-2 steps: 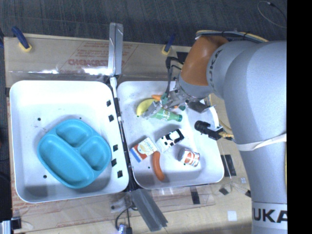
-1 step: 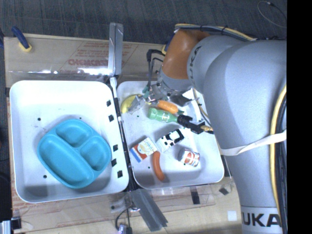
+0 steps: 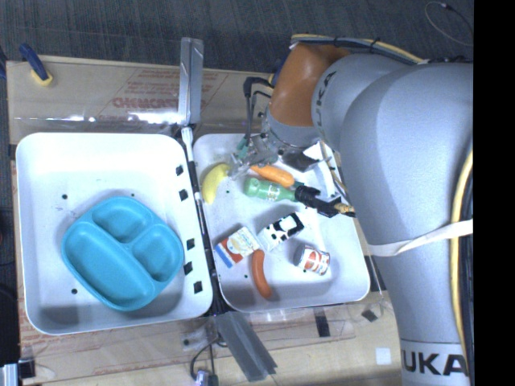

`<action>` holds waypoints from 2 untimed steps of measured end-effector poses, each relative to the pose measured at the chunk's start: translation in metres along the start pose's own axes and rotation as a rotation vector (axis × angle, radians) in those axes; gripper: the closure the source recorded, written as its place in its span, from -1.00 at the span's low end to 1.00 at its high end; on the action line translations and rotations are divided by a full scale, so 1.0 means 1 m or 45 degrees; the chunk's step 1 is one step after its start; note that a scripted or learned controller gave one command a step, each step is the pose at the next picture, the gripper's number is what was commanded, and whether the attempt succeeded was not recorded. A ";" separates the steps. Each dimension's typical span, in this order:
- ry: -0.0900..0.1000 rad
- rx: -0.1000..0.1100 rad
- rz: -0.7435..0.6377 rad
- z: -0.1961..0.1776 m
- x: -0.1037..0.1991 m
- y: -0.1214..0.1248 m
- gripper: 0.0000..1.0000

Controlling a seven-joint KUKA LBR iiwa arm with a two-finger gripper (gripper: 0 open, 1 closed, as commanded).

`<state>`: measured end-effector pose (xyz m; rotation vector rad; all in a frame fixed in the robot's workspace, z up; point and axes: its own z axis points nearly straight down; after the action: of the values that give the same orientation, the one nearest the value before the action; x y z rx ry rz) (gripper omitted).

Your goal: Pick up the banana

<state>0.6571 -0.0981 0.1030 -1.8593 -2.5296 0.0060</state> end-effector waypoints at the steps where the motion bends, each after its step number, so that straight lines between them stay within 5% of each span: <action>1: 0.000 -0.006 0.026 -0.090 0.013 0.004 1.00; 2: 0.001 -0.005 0.026 -0.090 0.013 0.004 -1.00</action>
<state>0.6570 -0.0845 0.1926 -1.8859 -2.5118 0.0007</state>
